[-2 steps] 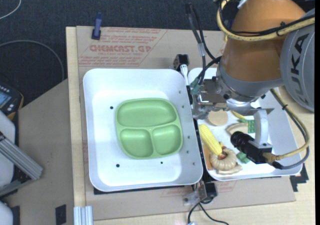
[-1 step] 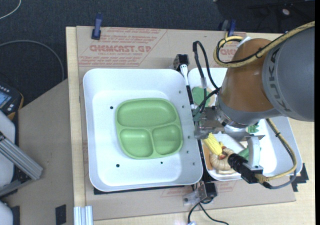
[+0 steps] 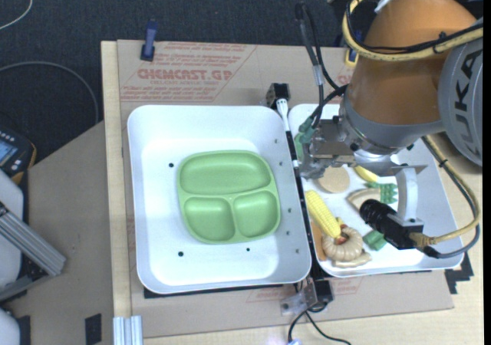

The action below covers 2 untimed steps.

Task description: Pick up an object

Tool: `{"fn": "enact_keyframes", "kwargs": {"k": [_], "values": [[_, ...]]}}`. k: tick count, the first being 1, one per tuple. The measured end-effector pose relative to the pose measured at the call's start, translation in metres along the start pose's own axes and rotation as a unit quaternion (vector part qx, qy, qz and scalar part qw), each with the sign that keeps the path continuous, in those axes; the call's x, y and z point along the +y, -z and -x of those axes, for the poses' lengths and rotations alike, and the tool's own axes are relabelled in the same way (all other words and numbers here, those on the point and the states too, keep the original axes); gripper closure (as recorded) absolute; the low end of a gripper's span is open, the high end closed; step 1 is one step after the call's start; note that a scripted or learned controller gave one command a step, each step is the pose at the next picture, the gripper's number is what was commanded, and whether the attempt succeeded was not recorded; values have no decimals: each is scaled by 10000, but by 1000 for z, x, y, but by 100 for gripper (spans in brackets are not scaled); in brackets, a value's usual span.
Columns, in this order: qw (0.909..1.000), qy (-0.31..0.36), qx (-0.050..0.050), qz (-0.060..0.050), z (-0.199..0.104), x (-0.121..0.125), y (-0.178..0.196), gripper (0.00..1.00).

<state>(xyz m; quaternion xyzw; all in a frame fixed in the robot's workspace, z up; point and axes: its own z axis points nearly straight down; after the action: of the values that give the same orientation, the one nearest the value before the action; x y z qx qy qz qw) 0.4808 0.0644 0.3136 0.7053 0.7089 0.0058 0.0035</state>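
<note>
- A smooth green plastic divided plate [image 3: 228, 196] lies in the left white bin [image 3: 153, 244].
- Ridged yellow corn [image 3: 322, 211] and a tan disc [image 3: 334, 180] lie in the right bin [image 3: 437, 182].
- The end effector [image 3: 349, 153] hangs over the right bin; its grip cannot be told.

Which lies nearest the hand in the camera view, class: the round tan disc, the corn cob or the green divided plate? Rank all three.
From the hand:
1. Round tan disc, just below it.
2. Corn cob, lower in the right bin.
3. Green divided plate, in the left bin.
</note>
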Motion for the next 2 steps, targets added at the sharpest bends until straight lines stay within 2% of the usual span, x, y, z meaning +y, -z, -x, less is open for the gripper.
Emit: {"fn": "enact_keyframes", "kwargs": {"k": [1,2], "values": [[10000,-17,-18,-52,2,-1,4,100],[10000,-14,-21,-45,2,0,14,100]]}}
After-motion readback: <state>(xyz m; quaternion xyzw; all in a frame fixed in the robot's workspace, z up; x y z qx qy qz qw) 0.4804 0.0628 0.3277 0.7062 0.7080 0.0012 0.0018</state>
